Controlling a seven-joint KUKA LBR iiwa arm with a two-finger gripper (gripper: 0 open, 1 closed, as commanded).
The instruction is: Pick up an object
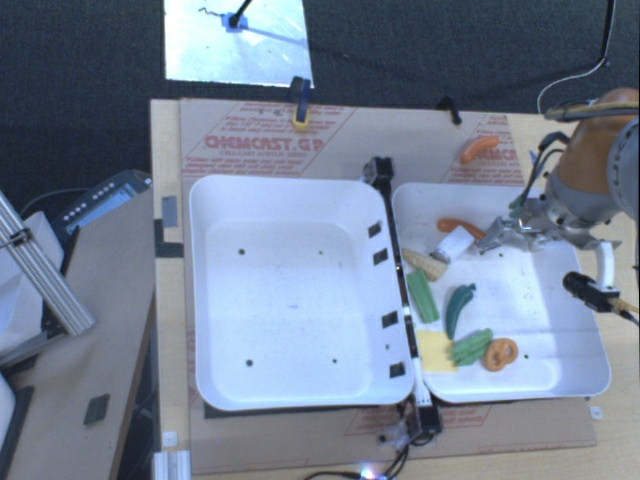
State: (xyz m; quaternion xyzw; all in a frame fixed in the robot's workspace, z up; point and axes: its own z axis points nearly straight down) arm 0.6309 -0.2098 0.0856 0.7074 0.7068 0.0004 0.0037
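Note:
The right bin (575, 358) holds several small toys. An orange carrot-like piece (458, 225) and a white block (455, 243) lie at its upper left. Below them are a tan corn-like piece (427, 264), a light green stick (422, 297), a dark green pepper (459, 308), a yellow flat square (435, 349), a green leafy piece (472, 347) and an orange ring (500, 354). My gripper (492, 236) hangs low over the bin's upper middle, just right of the carrot piece and the white block. Nothing is visibly held in it.
The left bin (290, 368) sits beside the right one, with a black hinge strip (395, 288) between them. An orange toy (480, 149) lies on the cardboard outside the bins at the back right. A black cable part (590, 290) hangs off the arm over the right bin.

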